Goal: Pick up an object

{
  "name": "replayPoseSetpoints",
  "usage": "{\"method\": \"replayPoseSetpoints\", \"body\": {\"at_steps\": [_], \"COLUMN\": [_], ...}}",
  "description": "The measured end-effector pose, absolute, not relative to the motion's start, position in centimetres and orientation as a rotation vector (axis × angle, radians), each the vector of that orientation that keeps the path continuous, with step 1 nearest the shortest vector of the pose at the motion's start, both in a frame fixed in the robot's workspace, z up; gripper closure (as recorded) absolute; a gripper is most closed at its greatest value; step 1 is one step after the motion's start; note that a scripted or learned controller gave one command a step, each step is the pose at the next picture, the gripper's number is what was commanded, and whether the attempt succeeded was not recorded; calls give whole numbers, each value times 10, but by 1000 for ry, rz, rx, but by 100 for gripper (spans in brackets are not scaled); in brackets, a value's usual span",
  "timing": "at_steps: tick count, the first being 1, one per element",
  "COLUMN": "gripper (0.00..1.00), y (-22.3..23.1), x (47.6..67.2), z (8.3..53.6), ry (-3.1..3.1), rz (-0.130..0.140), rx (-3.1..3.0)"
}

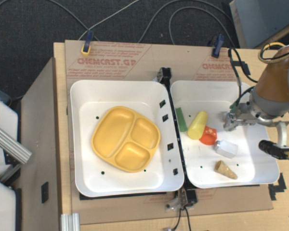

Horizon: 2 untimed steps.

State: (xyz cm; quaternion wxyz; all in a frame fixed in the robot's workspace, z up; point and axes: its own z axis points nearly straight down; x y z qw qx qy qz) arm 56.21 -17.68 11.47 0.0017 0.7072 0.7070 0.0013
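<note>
Yellow is the big colour here: a yellow divided plate (pixel 125 138) sits flat in my left bin (pixel 82 129), taking up most of the floor, with nothing else in there alongside it.

All the small stuff is in the right bin (pixel 265 174). A green block (pixel 181 120) lies along the bin's left wall, and a yellow cup (pixel 198 124) is tipped on its side just beside it. Touching the cup's lower end is a small red piece (pixel 208 136), and right next to that a clear plastic bottle (pixel 226 148) lies flat. A tan wedge (pixel 225 169) sits on its own nearer the front edge, apart from the rest.

My arm comes in from the right, orange band and all, and my claw (pixel 232 121) is low over the right bin, just right of the yellow cup and a bit above the bottle. Honestly can't tell whether the claw is spread or clenched from this angle, it's just a grey lump. Nothing visibly in it.
</note>
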Motion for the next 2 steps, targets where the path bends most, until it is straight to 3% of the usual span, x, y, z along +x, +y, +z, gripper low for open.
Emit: {"method": "replayPoseSetpoints", "body": {"at_steps": [2], "gripper": [100], "y": [-178], "x": [570], "z": [226], "ry": [2219], "rz": [6], "rx": [2214]}}
